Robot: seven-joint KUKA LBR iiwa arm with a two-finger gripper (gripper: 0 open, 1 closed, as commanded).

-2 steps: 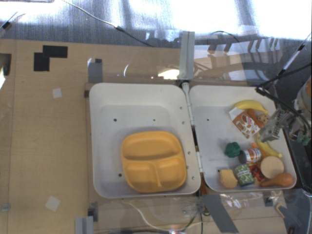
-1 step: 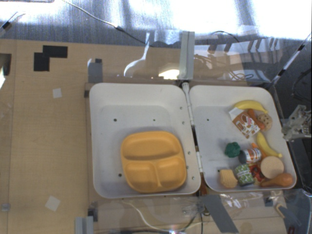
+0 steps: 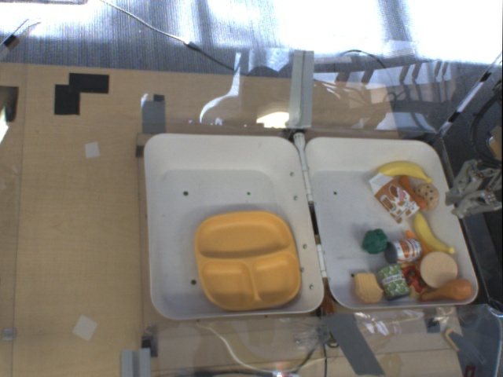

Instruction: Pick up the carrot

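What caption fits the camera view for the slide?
Gripper at right bin's edge beside piled toy food; yellow tray in left bin.

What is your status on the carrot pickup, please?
Gripper at right bin's right edge, holding nothing. Orange carrot in that bin, apart from the gripper. Yellow bananas, cookie, carton crowd it.
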